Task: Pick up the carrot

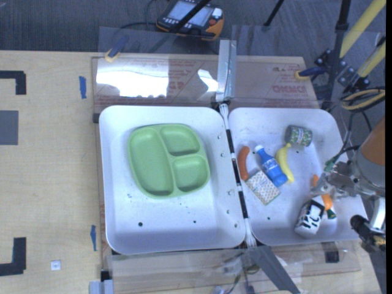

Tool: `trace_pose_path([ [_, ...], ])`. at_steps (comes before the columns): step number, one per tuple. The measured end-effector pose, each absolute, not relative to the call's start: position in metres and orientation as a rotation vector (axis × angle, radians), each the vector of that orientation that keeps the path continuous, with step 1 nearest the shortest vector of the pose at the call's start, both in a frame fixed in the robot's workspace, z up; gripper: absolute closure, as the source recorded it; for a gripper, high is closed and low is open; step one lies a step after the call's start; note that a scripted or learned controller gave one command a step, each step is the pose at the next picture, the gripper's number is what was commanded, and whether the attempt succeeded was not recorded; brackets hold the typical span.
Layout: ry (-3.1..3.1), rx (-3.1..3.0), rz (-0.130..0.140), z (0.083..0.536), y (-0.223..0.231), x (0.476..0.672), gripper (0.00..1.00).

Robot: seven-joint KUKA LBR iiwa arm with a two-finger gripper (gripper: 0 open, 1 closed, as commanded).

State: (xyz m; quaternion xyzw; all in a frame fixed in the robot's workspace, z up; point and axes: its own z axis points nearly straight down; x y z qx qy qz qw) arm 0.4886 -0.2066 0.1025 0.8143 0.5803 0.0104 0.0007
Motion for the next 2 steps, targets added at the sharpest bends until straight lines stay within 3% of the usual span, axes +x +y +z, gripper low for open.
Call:
trace_pose_path([
  [1,1.760,2.581,0.018,0.093,-0.203,0.493,1.00],
  [2,1.667,2.665,-0.001,0.174,-0.138,0.500,1.00],
])
